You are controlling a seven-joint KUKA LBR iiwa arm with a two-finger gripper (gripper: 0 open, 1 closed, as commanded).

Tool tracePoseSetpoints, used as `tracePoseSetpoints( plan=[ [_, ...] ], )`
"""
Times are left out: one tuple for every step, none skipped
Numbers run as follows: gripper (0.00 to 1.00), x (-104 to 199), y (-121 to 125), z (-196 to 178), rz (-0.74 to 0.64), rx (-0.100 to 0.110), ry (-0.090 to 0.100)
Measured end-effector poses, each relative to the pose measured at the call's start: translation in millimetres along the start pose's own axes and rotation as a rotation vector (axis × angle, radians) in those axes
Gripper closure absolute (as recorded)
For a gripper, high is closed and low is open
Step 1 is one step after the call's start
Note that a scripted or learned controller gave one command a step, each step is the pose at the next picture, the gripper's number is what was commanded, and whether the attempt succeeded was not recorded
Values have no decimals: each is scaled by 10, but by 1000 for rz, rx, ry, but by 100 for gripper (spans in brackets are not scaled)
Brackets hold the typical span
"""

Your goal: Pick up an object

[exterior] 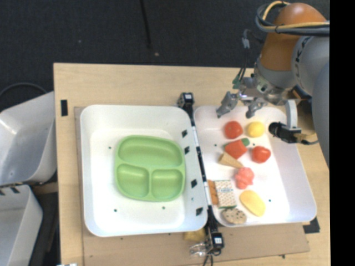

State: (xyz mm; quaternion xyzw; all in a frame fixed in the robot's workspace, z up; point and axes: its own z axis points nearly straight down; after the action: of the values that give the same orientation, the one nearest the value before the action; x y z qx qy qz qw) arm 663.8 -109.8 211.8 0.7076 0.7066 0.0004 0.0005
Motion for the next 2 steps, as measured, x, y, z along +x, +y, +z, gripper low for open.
tracePoseSetpoints(
  plan=[
    [0,-426,-223,1111,2,1,-4],
    [100,-415,-191,932,0,-6,-4]
  ],
)
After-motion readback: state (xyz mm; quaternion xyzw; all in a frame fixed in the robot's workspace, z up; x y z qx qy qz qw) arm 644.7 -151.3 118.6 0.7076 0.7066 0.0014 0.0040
